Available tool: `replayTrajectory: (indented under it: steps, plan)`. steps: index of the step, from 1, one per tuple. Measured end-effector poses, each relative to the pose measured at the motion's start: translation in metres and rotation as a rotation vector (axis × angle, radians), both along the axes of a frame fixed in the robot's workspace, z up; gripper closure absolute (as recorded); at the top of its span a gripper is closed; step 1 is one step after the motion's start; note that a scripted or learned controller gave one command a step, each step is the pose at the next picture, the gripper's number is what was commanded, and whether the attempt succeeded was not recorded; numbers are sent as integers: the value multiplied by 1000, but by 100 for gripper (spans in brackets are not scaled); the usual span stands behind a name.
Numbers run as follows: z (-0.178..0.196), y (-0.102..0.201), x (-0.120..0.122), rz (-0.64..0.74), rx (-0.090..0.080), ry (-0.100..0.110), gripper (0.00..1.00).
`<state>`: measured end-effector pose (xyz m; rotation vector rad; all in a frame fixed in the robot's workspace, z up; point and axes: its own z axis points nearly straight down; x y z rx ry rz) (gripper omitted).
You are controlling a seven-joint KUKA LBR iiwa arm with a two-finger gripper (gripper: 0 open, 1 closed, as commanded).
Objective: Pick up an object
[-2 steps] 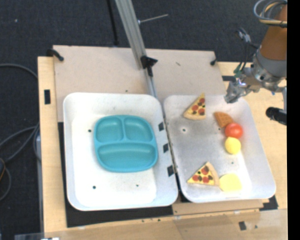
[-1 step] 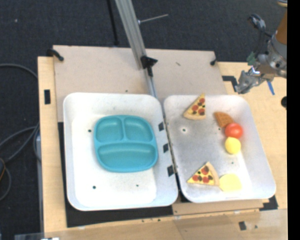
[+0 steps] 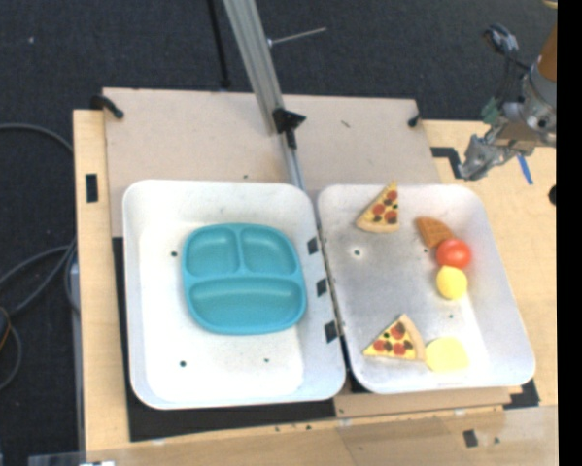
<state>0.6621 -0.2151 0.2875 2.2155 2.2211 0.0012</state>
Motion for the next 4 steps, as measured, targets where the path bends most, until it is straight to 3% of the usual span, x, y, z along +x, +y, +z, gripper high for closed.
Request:
replayTrajectory:
  steps: [2, 4]
  plan:
    - [3, 103, 4, 5, 4, 3, 100]
    - [-24, 226, 15, 5, 4, 5, 100]
